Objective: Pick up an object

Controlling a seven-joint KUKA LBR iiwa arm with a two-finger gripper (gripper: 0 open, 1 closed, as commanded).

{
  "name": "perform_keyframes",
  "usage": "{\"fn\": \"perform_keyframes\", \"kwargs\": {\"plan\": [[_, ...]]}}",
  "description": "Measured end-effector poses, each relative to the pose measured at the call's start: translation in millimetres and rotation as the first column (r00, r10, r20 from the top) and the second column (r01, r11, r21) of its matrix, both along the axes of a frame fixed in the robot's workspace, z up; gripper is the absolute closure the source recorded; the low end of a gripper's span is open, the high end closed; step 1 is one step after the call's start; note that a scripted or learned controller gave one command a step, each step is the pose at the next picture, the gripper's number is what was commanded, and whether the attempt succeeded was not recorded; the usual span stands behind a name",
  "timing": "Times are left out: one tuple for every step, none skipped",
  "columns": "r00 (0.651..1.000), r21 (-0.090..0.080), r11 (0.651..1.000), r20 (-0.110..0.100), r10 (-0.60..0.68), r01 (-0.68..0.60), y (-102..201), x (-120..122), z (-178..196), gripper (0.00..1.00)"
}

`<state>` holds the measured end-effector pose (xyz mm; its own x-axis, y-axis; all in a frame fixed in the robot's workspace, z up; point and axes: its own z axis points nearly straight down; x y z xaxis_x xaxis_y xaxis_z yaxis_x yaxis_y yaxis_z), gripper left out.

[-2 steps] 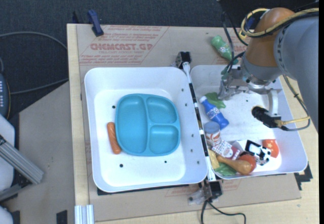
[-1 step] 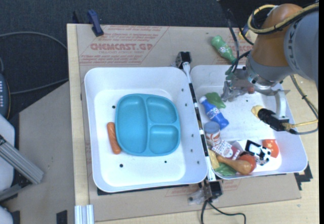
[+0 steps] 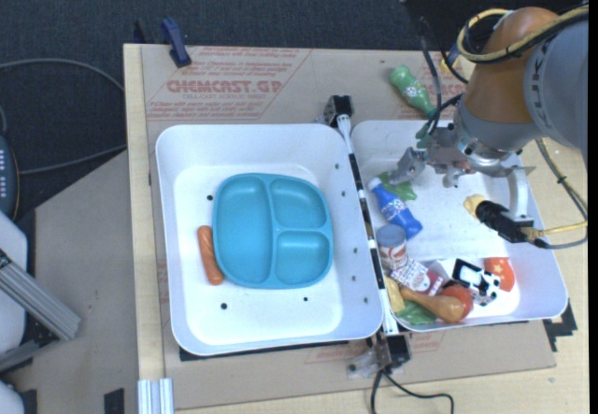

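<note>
My gripper point(image 3: 430, 167) hangs over the back part of the right bin point(image 3: 551, 295), open, with nothing between its fingers. Just below its left finger a small green piece point(image 3: 403, 186) lies against a blue bottle point(image 3: 395, 207). A grey-topped can point(image 3: 391, 242) is in front of the bottle, near the bin's left wall. At the front of the bin are a red and white packet point(image 3: 418, 278), an orange and yellow toy food point(image 3: 439, 306), a black and white item point(image 3: 476, 279) and a red piece point(image 3: 501, 270).
The left bin point(image 3: 177, 216) holds a blue divided plate point(image 3: 273, 230) with an orange sausage point(image 3: 209, 255) beside its left edge. A green bottle point(image 3: 411, 88) lies on the bench behind the right bin. A blue clamp point(image 3: 175, 41) sits at the bench's back left.
</note>
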<state>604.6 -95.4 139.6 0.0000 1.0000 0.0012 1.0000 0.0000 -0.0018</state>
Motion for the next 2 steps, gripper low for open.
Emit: {"fn": "perform_keyframes", "kwargs": {"plan": [[1.0,-0.001,1.0,0.016,0.0,0.0,1,-7,-49,0.0],[1.0,-0.001,1.0,0.0,-0.001,0.001,-2,-52,-55,0.0]]}}
